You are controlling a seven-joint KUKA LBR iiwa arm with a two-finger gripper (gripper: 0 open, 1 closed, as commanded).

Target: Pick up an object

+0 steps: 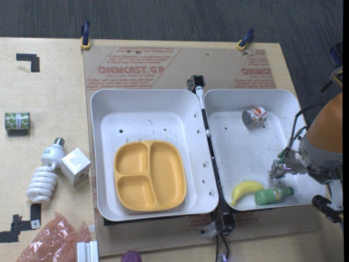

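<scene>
**Fingers above green bottle, grasp pending**

Fingers [281,168]: open or closed, cannot tell; nothing visibly held. Green bottle [272,195] lies just nearer, touching banana [245,190], right bin [229,100], near edge. Advice: descend centred on bottle, clear of banana, close squarely across its body.

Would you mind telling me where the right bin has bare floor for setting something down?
The middle of the right white bin is bare, between the small grey-and-orange can by the far wall and the yellow banana near the front. The front right is crowded: the banana, the green bottle and the gripper.
</scene>
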